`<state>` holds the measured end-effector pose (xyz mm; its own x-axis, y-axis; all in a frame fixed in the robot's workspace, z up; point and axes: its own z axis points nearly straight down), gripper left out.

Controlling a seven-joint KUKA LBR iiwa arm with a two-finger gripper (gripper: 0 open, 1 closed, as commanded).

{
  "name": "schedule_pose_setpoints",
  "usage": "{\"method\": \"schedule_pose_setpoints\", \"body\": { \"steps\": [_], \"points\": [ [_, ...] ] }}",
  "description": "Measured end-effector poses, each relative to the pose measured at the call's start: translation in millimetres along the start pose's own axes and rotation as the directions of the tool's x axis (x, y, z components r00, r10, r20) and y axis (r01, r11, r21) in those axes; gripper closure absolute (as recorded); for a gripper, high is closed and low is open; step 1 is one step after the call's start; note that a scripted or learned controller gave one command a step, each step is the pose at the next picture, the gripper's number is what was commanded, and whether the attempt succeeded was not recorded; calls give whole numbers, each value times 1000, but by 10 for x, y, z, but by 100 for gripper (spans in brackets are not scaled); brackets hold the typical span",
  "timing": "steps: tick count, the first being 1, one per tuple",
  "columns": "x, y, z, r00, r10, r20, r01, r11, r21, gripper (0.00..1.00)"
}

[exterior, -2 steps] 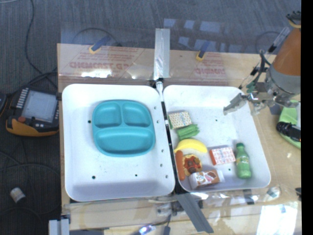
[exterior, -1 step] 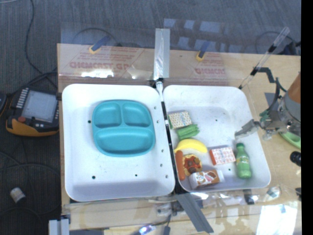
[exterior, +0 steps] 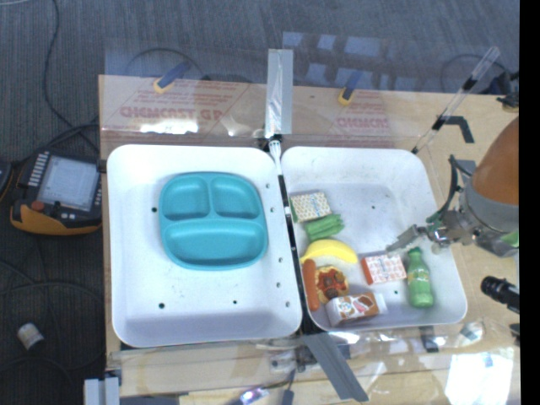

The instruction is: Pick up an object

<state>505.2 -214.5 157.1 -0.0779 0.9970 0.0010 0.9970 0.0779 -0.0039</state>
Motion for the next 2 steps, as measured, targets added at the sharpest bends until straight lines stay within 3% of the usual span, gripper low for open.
{"method": "schedule_pose_setpoints", "body": {
  "steps": [1,2],
  "points": [
    [-25,77,527,998,65,-5,-65,998,-18,0],
    [-46,90,423,998,67,2,-67,997,-24,100]
  ]
}}
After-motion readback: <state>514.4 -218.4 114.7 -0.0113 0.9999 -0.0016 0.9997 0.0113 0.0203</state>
